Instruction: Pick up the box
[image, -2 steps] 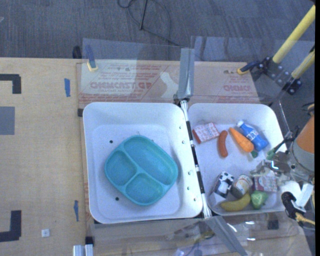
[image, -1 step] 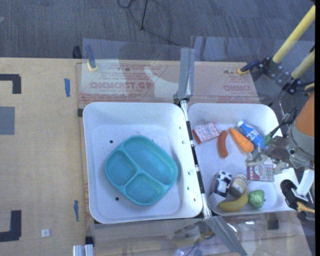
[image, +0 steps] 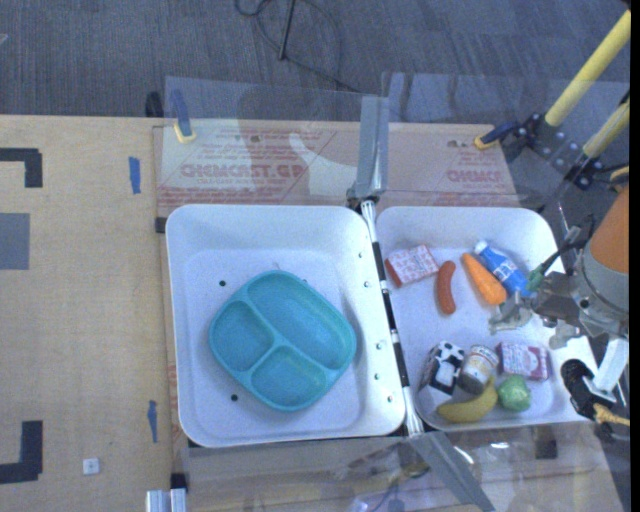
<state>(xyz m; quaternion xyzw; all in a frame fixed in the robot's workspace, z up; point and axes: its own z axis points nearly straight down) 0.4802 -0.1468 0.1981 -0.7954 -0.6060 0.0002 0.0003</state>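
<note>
The box (image: 412, 264) is the small red-and-white one. It lies flat near the top left corner of the right bin (image: 545, 225), close to the wall between the two bins. A red sausage (image: 445, 287) lies just beside it on the right, but they look apart.

To pick it up well, I think the claw (image: 512, 318) should go up over the toys and across to the box. It should come straight down with one finger on each long side. It should stay away from the sausage and the bin wall so nothing gets bumped. Then it should squeeze gently and lift straight up.

The arm (image: 610, 262) comes in from the right, with its orange band over the right bin's edge. The claw hangs low in the middle of the right bin, just under the orange carrot (image: 484, 280) and the blue-and-white tube (image: 500, 265). It is well apart from the box. The claw is too blurry and dark to see well, so I cannot tell if it is spread or pressed together. I see nothing pinched in it.

The left bin (image: 200, 240) has a teal plate (image: 283, 340) with three parts.
</note>
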